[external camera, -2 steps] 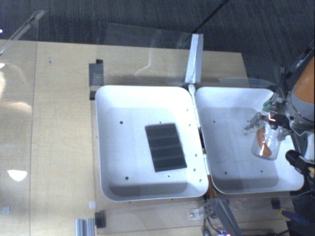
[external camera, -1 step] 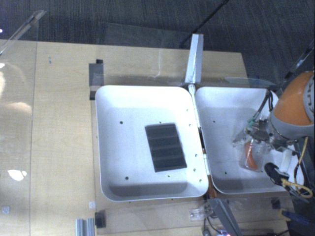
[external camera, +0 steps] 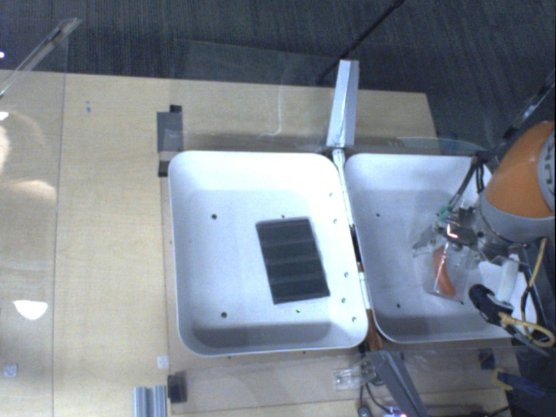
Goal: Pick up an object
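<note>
Item: left bin (external camera: 187, 233), white and shallow, taken as landmark. On its floor, a little right of centre, lay a dark ribbed rectangular pad (external camera: 293, 260), flat and untouched.

Item: right bin (external camera: 382, 233), touching the landmark's right wall. In its right half lay an orange object in clear wrapping (external camera: 444, 272), the likely thing to pick.

Item: gripper (external camera: 458, 231), lowered over the right bin, just above the orange object. Whether the claw stood apart or together could not be told, and nothing was seen between its fingers.

Progress, as a judgement: approach made; grasp unconfirmed; closing and lifting remained. The clear wrapping may slip.
</note>
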{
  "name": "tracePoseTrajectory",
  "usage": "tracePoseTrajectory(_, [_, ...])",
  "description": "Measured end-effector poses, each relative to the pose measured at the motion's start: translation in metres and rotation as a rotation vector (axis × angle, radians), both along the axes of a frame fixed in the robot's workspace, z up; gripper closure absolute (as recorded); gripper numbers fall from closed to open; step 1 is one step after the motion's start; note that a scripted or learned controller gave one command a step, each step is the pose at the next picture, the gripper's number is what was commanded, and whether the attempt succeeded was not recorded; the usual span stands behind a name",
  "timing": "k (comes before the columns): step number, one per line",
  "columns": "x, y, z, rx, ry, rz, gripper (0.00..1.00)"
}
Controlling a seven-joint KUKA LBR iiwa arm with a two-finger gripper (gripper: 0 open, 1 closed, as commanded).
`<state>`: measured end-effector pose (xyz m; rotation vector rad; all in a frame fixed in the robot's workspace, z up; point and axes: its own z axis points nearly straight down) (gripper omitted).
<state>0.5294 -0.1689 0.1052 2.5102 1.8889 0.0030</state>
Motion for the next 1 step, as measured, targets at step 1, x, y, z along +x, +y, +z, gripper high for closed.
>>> tracePoseTrajectory(1, [0.0314,0.031,0.0772,-0.002,-0.003,0.156,1.0])
